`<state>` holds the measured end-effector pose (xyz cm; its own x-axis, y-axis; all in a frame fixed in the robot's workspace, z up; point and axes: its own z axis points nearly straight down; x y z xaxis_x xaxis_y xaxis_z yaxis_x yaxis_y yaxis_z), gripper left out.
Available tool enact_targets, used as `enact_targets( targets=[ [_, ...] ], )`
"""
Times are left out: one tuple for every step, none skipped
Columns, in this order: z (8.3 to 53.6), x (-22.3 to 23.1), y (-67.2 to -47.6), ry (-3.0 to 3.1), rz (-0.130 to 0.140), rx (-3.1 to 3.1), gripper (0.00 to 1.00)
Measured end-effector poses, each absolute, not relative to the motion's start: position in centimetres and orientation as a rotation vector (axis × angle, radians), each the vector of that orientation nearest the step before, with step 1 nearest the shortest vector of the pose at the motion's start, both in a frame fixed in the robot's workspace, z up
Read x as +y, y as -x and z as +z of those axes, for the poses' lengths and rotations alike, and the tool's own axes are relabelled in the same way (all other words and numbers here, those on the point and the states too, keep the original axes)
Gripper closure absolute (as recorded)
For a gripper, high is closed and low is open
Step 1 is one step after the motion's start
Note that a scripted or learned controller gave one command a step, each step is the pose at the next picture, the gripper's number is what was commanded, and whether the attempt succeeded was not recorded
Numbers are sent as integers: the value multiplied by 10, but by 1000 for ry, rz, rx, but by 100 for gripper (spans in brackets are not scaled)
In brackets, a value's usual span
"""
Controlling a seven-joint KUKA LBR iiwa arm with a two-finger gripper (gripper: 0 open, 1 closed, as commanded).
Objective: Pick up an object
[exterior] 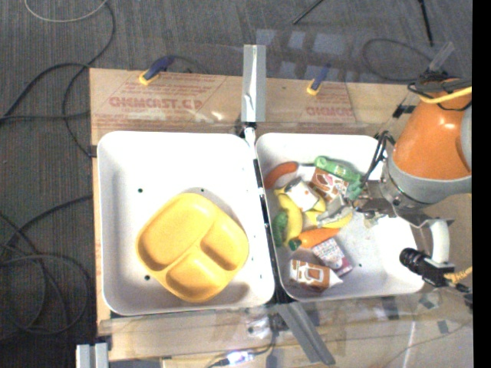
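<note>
Just left of the tool [359, 199] lie toy foods [311, 213].

2 white bins [115, 205], 1 yellow divided plate [193, 246], 1 banana [289, 210], 1 carrot [316, 238], 2 small cartons [311, 274], 1 green packet [339, 167], 2 clamps [154, 70].

Two shallow white plastic bins [115, 205]. Left: yellow divided plastic tray [193, 244]. Right: yellow toy banana [287, 208], orange toy carrot [316, 238], green plastic bottle [337, 165], red-and-white printed carton [310, 275] (brown edging). Arm's band orange [433, 140].
</note>
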<state>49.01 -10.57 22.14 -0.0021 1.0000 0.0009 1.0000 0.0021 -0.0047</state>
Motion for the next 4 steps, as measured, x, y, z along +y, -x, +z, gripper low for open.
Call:
enact_targets(
  targets=[
    [109,-109,-527,2275,-12,-2180,0],
    [99,-123,-482,2428,5,-1985,0],
    [107,-123,-482,2427,6,-1984,100],
    [183,-64,-581,2338,6,-2098,100]
  ],
)
